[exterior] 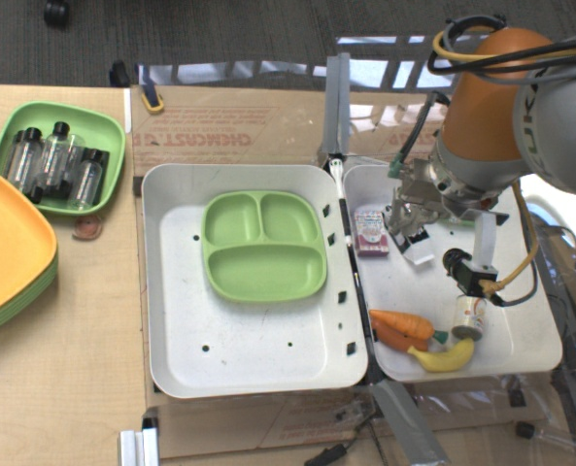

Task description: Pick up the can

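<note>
The can (468,317) is small and pale with a yellowish label. It sits in the right bin (521,357) near the front right, touching the tip of a banana (442,356). My gripper (410,233) hangs over the back middle of the same bin, up and to the left of the can and well apart from it. It sits just right of a small purple and white box (369,231). Nothing is visibly held in it. The orange-banded wrist (491,95) hides part of the bin's back wall.
A carrot (401,327) lies at the right bin's front left, beside the banana. A black cable fitting (459,263) hangs just above the can. The left bin (171,348) holds a green divided plate (264,244). A green tray of bottles (58,156) and orange plates (11,250) sit far left.
</note>
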`<act>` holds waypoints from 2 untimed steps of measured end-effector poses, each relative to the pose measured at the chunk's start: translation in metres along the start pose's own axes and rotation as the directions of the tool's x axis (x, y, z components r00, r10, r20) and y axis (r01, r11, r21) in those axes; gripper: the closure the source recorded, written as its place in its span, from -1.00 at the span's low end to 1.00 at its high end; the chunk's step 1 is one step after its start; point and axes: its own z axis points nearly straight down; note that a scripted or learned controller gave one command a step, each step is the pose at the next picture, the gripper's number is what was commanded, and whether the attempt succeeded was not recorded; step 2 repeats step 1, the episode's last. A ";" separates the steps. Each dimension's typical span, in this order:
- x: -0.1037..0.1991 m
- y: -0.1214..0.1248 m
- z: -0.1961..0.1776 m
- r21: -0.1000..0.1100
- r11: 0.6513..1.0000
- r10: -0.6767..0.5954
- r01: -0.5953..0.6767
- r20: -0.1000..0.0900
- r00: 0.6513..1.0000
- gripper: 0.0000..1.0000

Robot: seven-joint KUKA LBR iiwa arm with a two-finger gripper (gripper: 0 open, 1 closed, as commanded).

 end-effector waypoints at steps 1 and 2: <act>-0.022 -0.055 0.024 0.000 0.998 -0.059 0.059 0.000 0.998 1.00; -0.022 -0.055 0.024 0.000 0.998 -0.059 0.059 0.000 0.998 1.00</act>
